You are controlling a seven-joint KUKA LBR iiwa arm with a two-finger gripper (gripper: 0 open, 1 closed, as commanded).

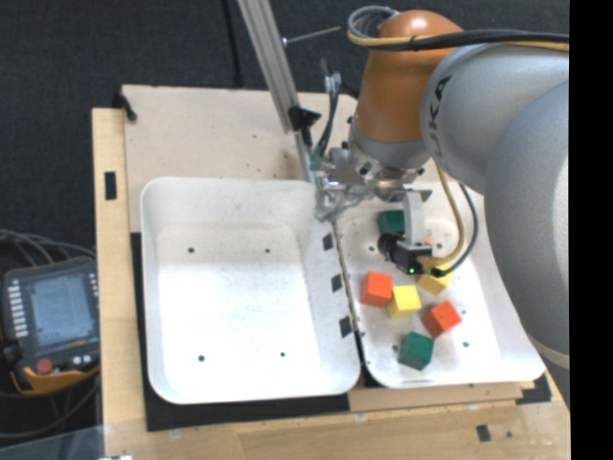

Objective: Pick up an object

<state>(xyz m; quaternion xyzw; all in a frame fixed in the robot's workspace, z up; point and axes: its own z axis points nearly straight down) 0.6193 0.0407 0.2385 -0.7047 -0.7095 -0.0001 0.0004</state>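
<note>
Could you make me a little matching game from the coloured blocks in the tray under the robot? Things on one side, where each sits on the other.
Things:
1. green block
2. yellow block
3. orange block
4. red-orange block

Places:
A. leftmost of the cluster
B. nearest the right bin's front rim
C. rightmost of these four
D. touching the orange block's right side

Pairs: 1-B, 2-D, 3-A, 4-C

Dark carpet floor (115, 27) surrounds the wooden bench (110, 257).
</note>
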